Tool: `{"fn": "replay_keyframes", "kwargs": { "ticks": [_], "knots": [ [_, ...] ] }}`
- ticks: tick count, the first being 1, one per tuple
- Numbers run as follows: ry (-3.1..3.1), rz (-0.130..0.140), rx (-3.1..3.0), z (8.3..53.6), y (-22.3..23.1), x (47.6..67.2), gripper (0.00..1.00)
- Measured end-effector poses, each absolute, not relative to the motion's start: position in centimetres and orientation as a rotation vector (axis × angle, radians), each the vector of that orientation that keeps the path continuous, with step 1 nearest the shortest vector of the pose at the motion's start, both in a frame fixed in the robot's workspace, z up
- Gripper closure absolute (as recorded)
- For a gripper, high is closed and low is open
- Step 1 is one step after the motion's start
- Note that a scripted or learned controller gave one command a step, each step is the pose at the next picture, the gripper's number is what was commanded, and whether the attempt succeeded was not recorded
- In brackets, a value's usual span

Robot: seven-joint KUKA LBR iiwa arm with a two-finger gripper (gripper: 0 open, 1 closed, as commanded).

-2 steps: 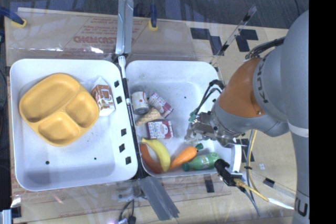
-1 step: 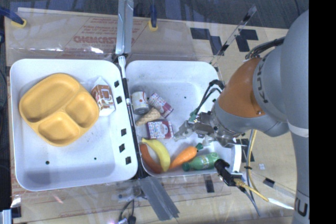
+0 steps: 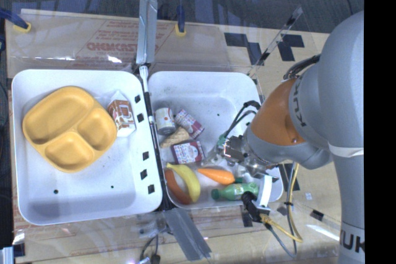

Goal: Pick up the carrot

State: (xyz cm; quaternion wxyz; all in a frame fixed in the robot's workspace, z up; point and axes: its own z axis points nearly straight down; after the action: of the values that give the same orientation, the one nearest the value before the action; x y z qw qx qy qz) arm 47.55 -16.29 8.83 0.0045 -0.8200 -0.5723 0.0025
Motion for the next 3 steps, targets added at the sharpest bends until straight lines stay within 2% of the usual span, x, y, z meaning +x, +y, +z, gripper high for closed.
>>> {"fn": "replay_keyframes", "kwargs": {
  "ticks": [1,2,3],
  "knots": [
    [-1.792,0.008,-2.57,8.8,-16.3,47.5,0.0],
    [-0.693,0.012,-3.059,11.5,-13.0,47.6,0.0],
    [-0.702,0.026,-3.049,12.1,-12.9,47.5,1.0]
  ]
}}
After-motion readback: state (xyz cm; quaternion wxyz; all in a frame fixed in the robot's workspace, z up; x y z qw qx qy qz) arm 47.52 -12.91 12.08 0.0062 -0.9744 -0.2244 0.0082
